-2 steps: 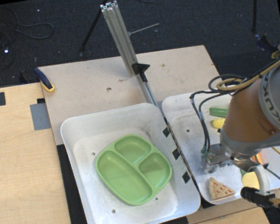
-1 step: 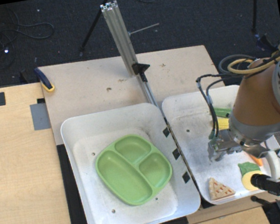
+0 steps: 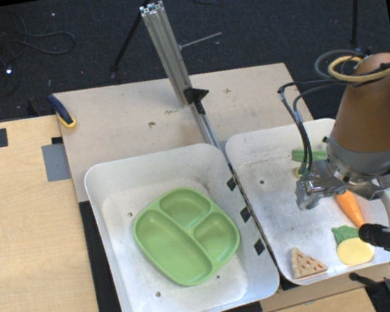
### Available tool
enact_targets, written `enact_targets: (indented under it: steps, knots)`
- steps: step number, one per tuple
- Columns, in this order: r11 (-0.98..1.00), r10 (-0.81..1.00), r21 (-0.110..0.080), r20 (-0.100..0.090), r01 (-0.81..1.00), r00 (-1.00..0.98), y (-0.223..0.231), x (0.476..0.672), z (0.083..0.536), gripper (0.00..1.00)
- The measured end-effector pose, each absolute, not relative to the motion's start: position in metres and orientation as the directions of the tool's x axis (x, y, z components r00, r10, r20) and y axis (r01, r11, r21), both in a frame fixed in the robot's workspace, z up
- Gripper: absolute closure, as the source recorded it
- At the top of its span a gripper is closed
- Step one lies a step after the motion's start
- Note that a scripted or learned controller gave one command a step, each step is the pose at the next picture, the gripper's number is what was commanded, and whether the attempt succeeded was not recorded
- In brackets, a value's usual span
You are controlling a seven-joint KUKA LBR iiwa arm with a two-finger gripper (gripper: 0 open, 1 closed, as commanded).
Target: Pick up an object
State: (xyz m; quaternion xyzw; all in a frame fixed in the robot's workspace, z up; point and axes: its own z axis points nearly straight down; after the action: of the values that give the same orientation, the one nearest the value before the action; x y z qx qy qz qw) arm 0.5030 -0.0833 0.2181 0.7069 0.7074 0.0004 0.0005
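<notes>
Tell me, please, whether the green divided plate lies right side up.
Right side up: the green divided plate shows its three hollow compartments facing the camera.

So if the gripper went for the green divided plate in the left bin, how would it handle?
The green plate looks like rigid moulded plastic, so probably stiff and light. It lies flat, wide and shallow; likely hard to pinch except at the rim. Pushed, it would probably slide on the smooth left bin.

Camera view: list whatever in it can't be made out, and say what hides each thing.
- Gripper: in the camera view the arm's wrist covers it from above, so its finger state is unreadable.
- Green item in the right bin: mostly behind the arm and a cable; identity unclear.
- Carrot: its upper end runs under the arm.
- Green-and-yellow toy: partly covered by a black part of the arm; too small to identify.
</notes>
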Motion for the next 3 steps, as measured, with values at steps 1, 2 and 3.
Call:
enact_targets:
  steps: [1, 2, 3]
  knots:
    - [0.001, 1.0, 0.003, 0.0, 1.0, -0.001, -0.084, 0.504, 0.262, 1.0]
    - [0.006, 1.0, -0.004, 0.002, 1.0, -0.006, -0.023, 0.499, 0.26, 1.0]
    - [0.004, 1.0, -0.006, 0.002, 1.0, -0.004, 0.022, 0.502, 0.247, 1.0]
